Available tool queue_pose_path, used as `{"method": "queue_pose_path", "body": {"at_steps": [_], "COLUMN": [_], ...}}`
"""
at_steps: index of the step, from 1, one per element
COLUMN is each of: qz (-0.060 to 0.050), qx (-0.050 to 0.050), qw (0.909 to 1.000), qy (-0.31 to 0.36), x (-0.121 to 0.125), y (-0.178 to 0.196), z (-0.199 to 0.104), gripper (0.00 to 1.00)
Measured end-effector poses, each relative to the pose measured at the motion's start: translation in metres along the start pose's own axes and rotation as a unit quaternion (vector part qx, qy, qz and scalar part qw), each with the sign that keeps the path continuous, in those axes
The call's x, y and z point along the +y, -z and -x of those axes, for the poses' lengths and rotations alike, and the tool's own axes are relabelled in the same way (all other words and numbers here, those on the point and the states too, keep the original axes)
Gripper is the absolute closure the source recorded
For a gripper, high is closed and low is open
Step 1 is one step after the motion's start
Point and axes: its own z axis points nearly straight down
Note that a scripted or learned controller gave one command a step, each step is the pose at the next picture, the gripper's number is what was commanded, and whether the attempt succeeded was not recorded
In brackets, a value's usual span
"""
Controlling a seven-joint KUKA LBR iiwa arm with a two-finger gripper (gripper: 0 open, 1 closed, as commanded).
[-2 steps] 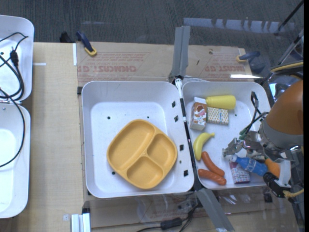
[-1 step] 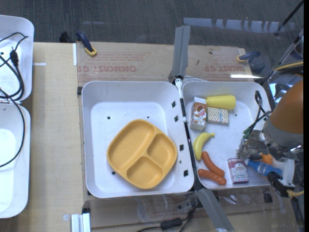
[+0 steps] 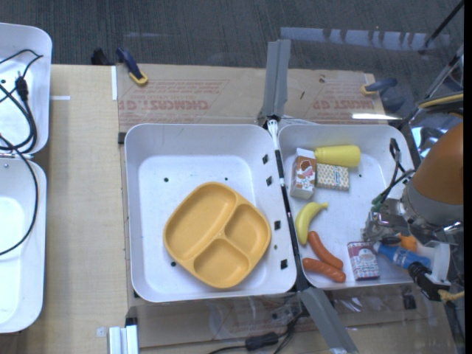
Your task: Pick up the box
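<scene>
we find the arm [image 3: 442, 175] low over the near right part of the right bin [image 3: 291, 135], its gripper [image 3: 383, 223] hanging just above the floor there. we cannot tell the state of the claw; it is too small and cluttered to read.

which item is "the box" is open to judgement. a small carton [image 3: 303, 174] stands at the bin's far left, touching a cracker packet [image 3: 332, 177] beside a yellow bottle [image 3: 338, 155]. a red box [image 3: 363, 261] lies flat at the near edge, just beside the gripper. a banana [image 3: 308, 220] and two sausages [image 3: 323, 259] lie between. the left bin holds a yellow divided plate [image 3: 216, 234].

we judge the step to be approach, nothing lifted yet. the next move calls for centring over the red box and descending squarely.
</scene>
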Motion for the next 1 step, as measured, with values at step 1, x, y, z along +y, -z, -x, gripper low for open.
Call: {"method": "queue_pose_path", "body": {"at_steps": [1], "qz": [0.002], "qx": [-0.007], "qw": [0.9996], "qy": [-0.027], "x": [-0.0109], "y": [-0.0095], "z": [-0.0509], "gripper": [0.0]}}
